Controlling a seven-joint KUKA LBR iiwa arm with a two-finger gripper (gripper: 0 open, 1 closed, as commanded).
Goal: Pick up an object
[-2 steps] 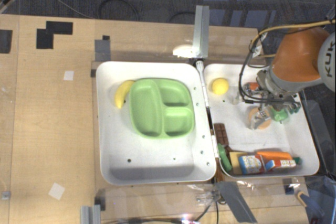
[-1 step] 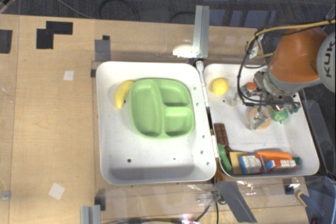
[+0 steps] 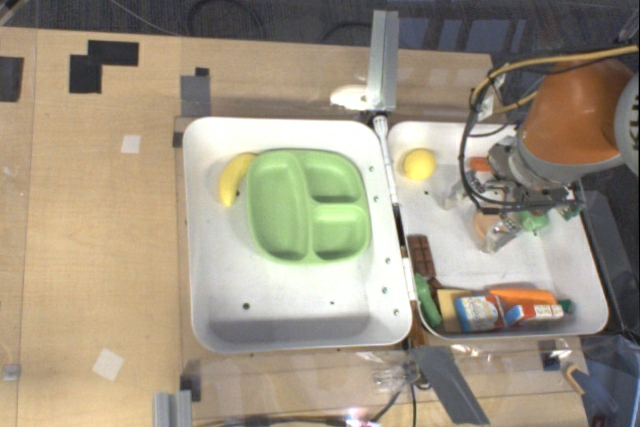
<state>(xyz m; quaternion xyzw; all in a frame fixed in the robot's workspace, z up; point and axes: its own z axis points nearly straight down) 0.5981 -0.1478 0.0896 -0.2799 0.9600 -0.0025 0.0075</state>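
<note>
The gripper (image 3: 503,227) hangs low in the right bin (image 3: 590,300), apparently to reach an orange-brown object (image 3: 484,233) just beside it, though I cannot tell its grip.

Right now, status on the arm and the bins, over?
Gripper low in right bin, grasp unconfirmed. Lemon loose at far left corner; boxes along near wall. Green tray and banana in left bin.
</note>
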